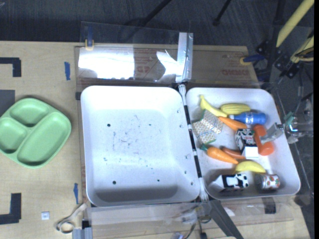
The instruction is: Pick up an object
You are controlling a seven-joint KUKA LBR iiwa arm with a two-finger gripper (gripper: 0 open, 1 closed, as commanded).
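**Objects heaped in the right bin; gripper at its right rim**

Objects for picking lie crowded in the right bin (279,108), a shallow white tray with rounded corners. Smooth moulded toys dominate: a curved yellow banana (211,106) at the upper left, a blue bottle (250,118) with a white cap end, a tapered orange carrot (223,155) beside a patterned, crinkled packet (207,127), a second banana (250,167), a black-and-white cow figure (235,181) and a small spotted can (269,182) near the front wall. The left bin (134,143), matte white and faintly scuffed, adjoins it. A green moulded plate (33,131) with three compartments rests well apart on the pale wooden desk (40,59). The gripper (275,130), metallic grey, sits over the right bin's right side near an orange-red toy (263,139); whether the jaws are wide or narrow cannot be told.
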